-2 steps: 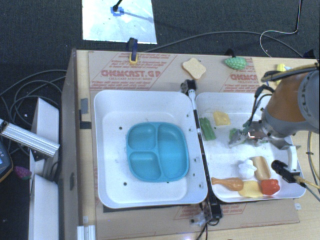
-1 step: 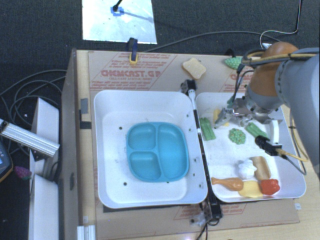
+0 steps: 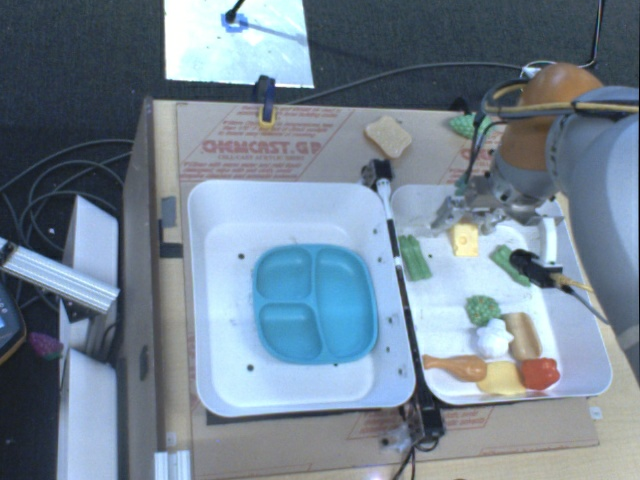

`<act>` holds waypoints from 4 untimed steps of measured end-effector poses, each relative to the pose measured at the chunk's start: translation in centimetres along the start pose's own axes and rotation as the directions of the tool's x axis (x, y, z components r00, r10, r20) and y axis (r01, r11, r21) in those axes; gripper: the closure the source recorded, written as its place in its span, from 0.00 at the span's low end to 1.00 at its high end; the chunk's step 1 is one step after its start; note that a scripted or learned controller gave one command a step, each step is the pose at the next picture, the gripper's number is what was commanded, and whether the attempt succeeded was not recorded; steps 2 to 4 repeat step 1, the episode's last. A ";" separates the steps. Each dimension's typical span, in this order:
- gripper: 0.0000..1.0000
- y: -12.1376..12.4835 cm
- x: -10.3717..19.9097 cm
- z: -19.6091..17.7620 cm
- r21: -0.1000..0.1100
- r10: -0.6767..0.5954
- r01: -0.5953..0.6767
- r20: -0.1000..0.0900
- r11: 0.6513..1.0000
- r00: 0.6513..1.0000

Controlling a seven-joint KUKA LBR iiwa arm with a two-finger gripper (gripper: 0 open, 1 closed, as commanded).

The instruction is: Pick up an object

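My gripper (image 3: 468, 215) is down in the right bin (image 3: 590, 340), near its back wall, directly over the yellow cheese block (image 3: 465, 239). Can't tell from this angle how wide my fingers are or whether anything sits between them; the block looks to be on the bin floor just under the fingertips. Other items in the same bin: green strip (image 3: 414, 256) by the left wall, a green piece (image 3: 508, 264) right of the block, broccoli (image 3: 483, 309), a white lump (image 3: 493, 340), a brown sausage (image 3: 523, 334), drumstick (image 3: 458, 366), a yellow piece (image 3: 504, 379) and a red one (image 3: 540, 372) along the front. Left bin (image 3: 225, 218) holds a blue divided plate (image 3: 314, 302). A slice of bread (image 3: 388, 136) lies on the cardboard (image 3: 250, 148) behind the bins.
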State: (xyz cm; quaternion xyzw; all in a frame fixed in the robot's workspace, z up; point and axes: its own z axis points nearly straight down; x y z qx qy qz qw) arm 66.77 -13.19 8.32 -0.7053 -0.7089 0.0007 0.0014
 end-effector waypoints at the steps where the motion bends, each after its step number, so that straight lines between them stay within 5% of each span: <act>1: 1.00 0.2 0.0 -1.3 -0.007 -0.004 0.004 0.003 1.000 1.000; 4: 1.00 0.2 0.0 -1.3 -0.007 -0.004 0.004 0.003 1.000 1.000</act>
